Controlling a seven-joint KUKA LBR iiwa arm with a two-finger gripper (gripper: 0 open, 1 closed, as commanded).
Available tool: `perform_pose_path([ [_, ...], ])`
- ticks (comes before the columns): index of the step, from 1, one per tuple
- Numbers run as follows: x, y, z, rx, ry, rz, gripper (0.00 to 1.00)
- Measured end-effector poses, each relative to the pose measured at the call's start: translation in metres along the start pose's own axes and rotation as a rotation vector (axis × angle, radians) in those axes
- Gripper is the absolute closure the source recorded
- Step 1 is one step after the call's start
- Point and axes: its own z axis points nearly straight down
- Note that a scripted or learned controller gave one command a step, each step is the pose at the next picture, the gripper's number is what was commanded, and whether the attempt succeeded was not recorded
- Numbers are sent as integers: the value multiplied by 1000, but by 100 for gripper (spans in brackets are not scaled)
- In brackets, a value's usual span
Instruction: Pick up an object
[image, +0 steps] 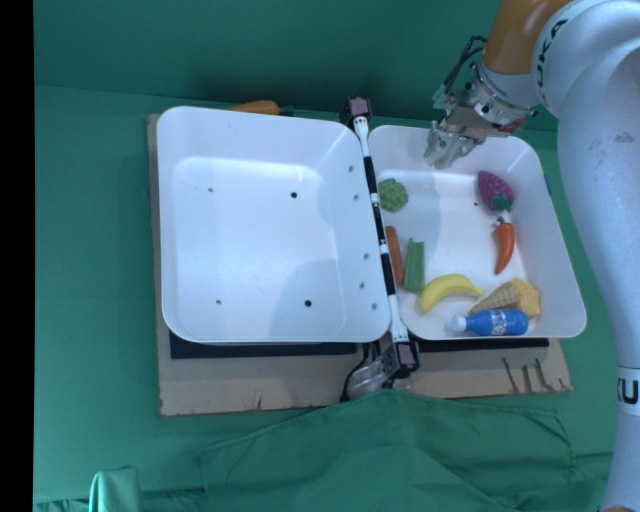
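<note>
Fingers on the gripper (447, 150) look nearly pressed together, empty, beside the light, stiff banana (449, 290); grasp mid-curve.

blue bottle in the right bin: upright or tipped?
Tipped. The bottle lies on its side on the right bin's floor, white cap toward the banana, beside the cone.

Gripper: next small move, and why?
Probably shift toward the grapes and lower. The gripper hangs over the right bin's far edge with nothing between its fingers, and the grapes are the nearest object, with bare floor beside them.
</note>
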Motion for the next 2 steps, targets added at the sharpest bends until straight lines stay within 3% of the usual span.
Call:
perform_pose_path([
  [1, 8, -48, 28, -15, -3, 2, 100],
  [2, 16, 1, 34, 9, -2, 1, 100],
])
